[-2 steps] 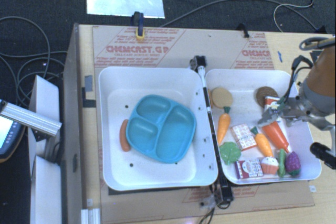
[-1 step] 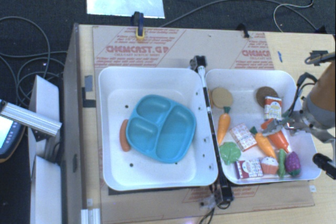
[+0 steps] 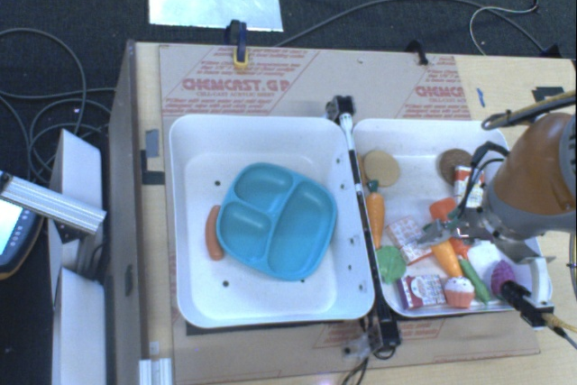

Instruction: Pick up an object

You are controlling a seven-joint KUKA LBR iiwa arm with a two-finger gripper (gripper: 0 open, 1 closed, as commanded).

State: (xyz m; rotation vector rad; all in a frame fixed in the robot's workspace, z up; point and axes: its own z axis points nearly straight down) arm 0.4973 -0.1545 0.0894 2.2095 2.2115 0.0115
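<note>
My gripper [image 3: 448, 228] reaches in from the right and sits low in the right bin [image 3: 410, 138], among a heap of toy food. Right around it lie an orange-red piece [image 3: 442, 209], an orange carrot [image 3: 446, 258] and a red-and-white packet [image 3: 407, 235]. Nothing can be made out as held. The arm's orange band [image 3: 539, 167] and grey wrist cover the bin's right part.
Also in the right bin are a tan cookie [image 3: 381, 167], a second carrot [image 3: 375, 214], a green piece [image 3: 390, 264], a cupcake [image 3: 460, 290], a purple item [image 3: 501, 273] and a can [image 3: 463, 184]. The left bin [image 3: 194, 284] holds a blue divided plate [image 3: 275, 219] and a sausage [image 3: 214, 233].
</note>
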